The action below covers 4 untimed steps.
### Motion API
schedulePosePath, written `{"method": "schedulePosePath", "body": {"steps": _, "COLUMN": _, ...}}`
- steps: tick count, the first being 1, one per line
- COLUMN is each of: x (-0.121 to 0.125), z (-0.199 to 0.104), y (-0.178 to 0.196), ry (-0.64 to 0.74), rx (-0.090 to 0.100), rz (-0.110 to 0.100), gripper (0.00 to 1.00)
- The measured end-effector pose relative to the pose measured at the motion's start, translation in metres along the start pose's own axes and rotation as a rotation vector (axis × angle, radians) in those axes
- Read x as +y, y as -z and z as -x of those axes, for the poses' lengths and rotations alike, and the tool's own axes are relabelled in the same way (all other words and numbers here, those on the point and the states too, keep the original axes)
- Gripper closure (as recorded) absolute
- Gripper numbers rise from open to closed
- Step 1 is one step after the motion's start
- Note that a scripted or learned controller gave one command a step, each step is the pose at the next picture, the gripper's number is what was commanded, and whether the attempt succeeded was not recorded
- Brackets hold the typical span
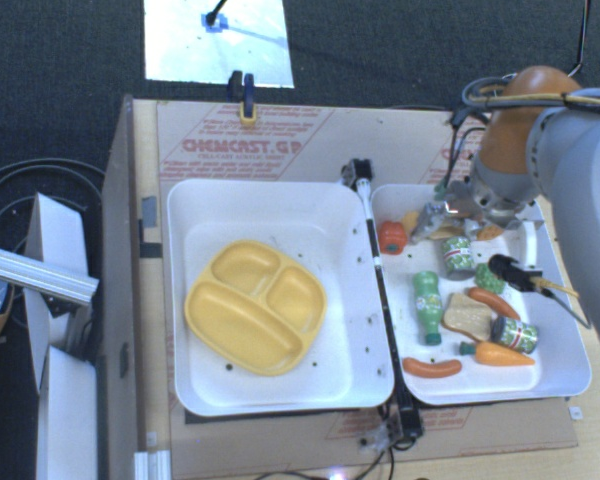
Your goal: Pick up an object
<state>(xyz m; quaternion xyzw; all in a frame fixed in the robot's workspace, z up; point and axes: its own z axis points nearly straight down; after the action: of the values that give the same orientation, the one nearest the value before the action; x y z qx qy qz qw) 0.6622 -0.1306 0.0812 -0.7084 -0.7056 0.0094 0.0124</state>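
Green can [458,256] — gripper [442,211] above, bottle [427,306] beside.

place: robotics lab | evidence: grey industrial arm with orange band [555,133] at right; printed cardboard-topped bench [280,138]; loose black cables [40,183] and aluminium rail [40,276] at left; dark carpet floor [60,48]

White bins [280,193]. Yellow tray [255,306] in the left bin. Right of the tray: green bottle [427,307], orange carrot [500,354], red-orange sausage [431,368], tan bread slice [468,316], green-labelled cans [458,256].
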Motion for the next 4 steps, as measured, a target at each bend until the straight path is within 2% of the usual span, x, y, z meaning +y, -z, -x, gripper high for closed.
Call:
{"method": "schedulePosePath", "body": {"steps": 1, "x": -0.038, "z": 0.002, "y": 0.002, "ry": 0.005, "rx": -0.005, "rz": 0.032, "gripper": 0.0}}
{"method": "schedulePosePath", "body": {"steps": 2, "x": -0.096, "z": -0.008, "y": 0.0, "ry": 0.005, "rx": -0.004, "rz": 0.031, "gripper": 0.0}}
{"method": "schedulePosePath", "body": {"steps": 3, "x": -0.028, "z": -0.02, "y": 0.003, "ry": 0.007, "rx": -0.006, "rz": 0.035, "gripper": 0.0}}
{"method": "schedulePosePath", "body": {"steps": 4, "x": -0.001, "z": -0.021, "y": 0.0, "ry": -0.003, "rx": -0.006, "rz": -0.004, "gripper": 0.0}}
